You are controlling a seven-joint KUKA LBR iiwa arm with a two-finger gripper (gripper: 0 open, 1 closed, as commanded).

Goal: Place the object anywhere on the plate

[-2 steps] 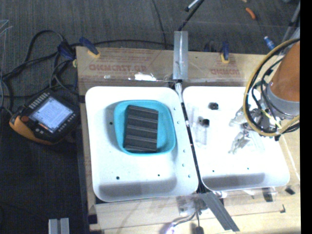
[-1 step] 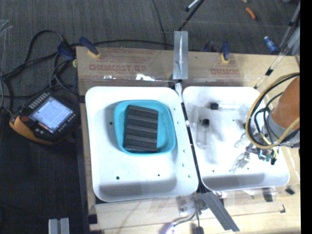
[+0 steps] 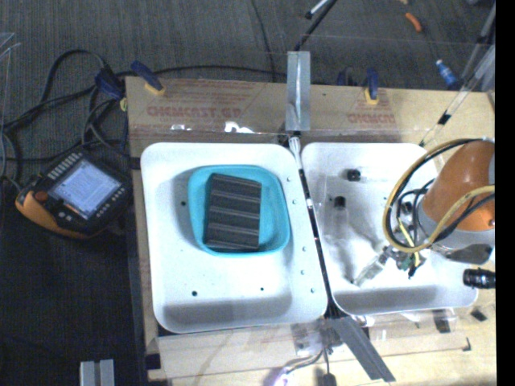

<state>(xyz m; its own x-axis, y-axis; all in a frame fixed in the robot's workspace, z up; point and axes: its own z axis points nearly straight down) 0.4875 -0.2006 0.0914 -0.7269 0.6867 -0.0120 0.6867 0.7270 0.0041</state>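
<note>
A blue plate (image 3: 276,215) rests in the left white bin (image 3: 169,280). On the plate lies a dark grey ribbed block (image 3: 233,211), covering most of its middle. My gripper (image 3: 368,272) hangs low in the right white bin (image 3: 370,155), near that bin's front, well to the right of the plate and apart from the block. The grey arm with its orange band (image 3: 463,187) and looped cables (image 3: 402,207) comes in from the right.
Two small dark bits (image 3: 352,174) (image 3: 339,202) lie on the right bin's floor behind the gripper. A ridge (image 3: 310,215) divides the two bins. A hand-held control unit (image 3: 76,193) sits on the floor to the left of the bench.
</note>
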